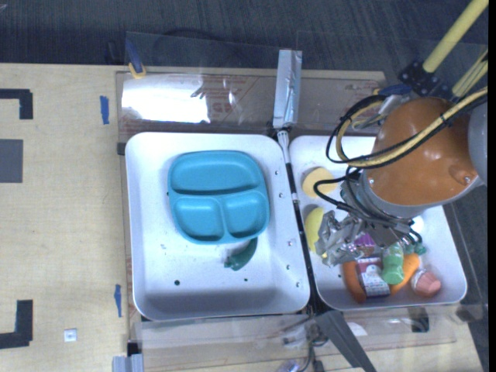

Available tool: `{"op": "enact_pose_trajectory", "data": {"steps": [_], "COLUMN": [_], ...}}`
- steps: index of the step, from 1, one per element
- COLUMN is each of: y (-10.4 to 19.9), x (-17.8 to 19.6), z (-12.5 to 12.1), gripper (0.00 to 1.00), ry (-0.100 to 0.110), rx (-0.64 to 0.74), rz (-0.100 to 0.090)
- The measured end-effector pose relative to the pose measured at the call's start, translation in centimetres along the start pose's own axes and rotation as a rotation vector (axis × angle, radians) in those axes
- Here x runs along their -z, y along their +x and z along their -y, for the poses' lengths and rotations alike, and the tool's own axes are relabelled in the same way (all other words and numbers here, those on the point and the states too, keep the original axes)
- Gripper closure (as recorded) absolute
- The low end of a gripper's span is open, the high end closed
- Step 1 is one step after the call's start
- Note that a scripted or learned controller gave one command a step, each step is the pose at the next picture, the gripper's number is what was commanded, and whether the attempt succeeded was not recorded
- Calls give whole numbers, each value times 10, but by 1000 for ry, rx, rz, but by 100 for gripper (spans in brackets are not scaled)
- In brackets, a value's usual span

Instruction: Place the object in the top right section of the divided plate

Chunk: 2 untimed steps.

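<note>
The gripper (339,242), its grip state impossible to tell, hangs over toy food (387,273) (light, hard, likely slippery plastic, best pinched across narrow middles) at three o'clock of the blue divided plate (218,194).

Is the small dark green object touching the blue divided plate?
Apart. The camera view shows white bin floor between the dark green object and the divided plate's lower edge.

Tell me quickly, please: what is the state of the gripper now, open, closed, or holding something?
Gripper: cannot be told; it is low in the right bin, among the toy foods.
</note>
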State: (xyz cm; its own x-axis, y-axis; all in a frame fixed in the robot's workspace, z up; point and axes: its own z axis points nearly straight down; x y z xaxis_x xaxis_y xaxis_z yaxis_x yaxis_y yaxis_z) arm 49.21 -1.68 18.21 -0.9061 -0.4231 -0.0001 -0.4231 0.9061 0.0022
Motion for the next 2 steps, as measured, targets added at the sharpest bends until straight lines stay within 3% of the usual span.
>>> {"op": "enact_pose_trajectory", "data": {"steps": [1,2], "y": [-56,-99], "x": [1,29], "z": [8,12], "gripper": [100,100], "ry": [1,2], "rx": [354,691], "rz": [7,8]}}
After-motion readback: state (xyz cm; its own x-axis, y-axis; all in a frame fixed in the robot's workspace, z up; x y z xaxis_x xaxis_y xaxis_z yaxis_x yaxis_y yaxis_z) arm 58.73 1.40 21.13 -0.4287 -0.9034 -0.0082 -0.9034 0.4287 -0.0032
